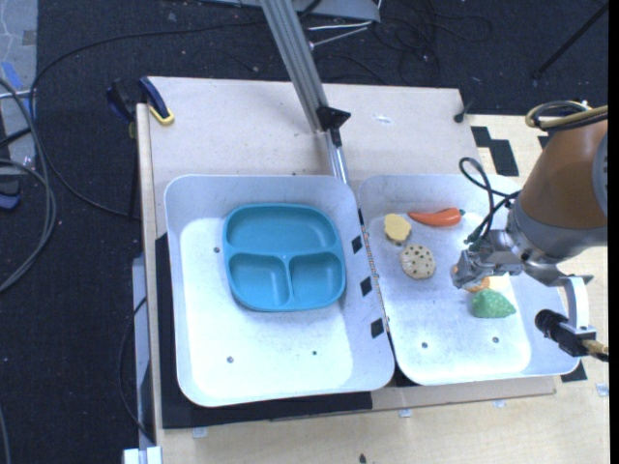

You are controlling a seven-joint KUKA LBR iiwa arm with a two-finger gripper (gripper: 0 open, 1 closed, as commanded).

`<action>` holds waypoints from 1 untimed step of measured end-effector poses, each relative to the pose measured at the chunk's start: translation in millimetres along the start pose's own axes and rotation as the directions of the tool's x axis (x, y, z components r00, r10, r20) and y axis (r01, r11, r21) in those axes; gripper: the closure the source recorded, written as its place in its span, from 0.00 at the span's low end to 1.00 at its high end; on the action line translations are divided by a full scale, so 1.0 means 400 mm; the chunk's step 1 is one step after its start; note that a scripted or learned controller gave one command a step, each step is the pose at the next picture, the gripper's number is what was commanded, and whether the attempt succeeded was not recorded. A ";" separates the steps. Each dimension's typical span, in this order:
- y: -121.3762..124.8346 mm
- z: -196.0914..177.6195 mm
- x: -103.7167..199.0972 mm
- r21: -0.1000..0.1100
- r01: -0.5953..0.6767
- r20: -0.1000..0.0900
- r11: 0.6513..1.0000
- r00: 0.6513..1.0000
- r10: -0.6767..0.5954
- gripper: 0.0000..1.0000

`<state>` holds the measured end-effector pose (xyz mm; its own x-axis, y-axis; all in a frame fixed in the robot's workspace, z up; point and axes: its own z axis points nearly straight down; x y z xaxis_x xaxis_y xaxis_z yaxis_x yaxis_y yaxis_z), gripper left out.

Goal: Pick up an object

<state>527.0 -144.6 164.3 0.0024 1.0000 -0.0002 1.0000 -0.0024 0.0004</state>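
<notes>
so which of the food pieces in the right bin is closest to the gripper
The green piece, lying just below the gripper. The cookie, yellow piece and red pepper all lie farther left or up.

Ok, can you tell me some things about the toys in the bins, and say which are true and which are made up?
1. The blue tray sits in the left bin. True.
2. The orange-red pepper lies on the blue tray. False: it lies in the right bin, near its far edge.
3. The gripper is over the right bin, right next to the green toy. True.
4. The spotted cookie is in the left bin. False: it is in the right bin, just below the yellow toy.
5. The blue tray has three compartments. True.
</notes>
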 end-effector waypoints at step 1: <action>0.024 -0.146 0.009 -0.006 0.006 0.002 1.000 1.000 -0.006 1.00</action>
<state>536.6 -141.0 222.7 -0.0038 1.0000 -0.0018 1.0000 0.0038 0.0060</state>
